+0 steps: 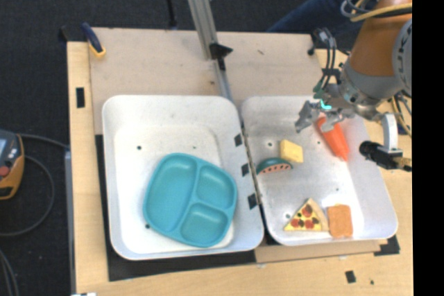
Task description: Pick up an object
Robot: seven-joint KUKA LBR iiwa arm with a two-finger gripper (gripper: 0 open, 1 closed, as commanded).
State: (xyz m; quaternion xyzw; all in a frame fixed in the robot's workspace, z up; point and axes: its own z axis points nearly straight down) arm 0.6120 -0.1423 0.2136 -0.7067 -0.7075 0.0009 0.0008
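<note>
We see the tool [320, 114] hanging just above the carrot [336, 139], its grip unclear to us, nothing lifted yet.

I see a divided plate [191, 199] in the left bin [118, 121]; the pizza slice [306, 217] lies near-side in the right bin [267, 111].

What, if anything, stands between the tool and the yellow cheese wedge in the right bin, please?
Nothing visible does. The tool hangs over the right bin's upper part beside the orange carrot; bare bin floor lies between it and the cheese wedge.
</note>
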